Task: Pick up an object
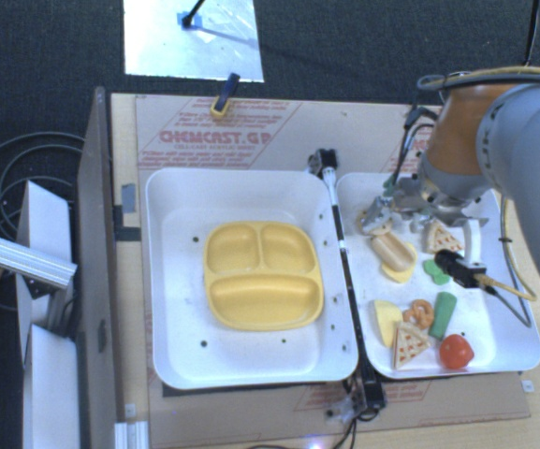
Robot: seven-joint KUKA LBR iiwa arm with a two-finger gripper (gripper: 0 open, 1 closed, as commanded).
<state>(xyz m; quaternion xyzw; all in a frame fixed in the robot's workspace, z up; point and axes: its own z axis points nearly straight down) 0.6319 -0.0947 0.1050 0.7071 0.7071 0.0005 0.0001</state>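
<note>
Two bins | gripper (382, 215) near right bin (522, 349) top-left edge (hotdog (391, 249) beside)

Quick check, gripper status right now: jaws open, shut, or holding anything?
Gripper: low in the right bin, just above the hot dog; jaw state cannot be told.

The arm (522, 120) comes in from the right edge of the frame, in its upper right part, as a broad grey body that narrows toward the left. An orange band (457, 134) wraps it just above the wrist, with a grey collar below that. The wrist points down and to the left. At its end the gripper (382, 215) sits low in the upper right of the frame, left of the wrist, a small metallic tip. Thin cables run along the wrist's left side. How the jaws stand cannot be made out.
</note>
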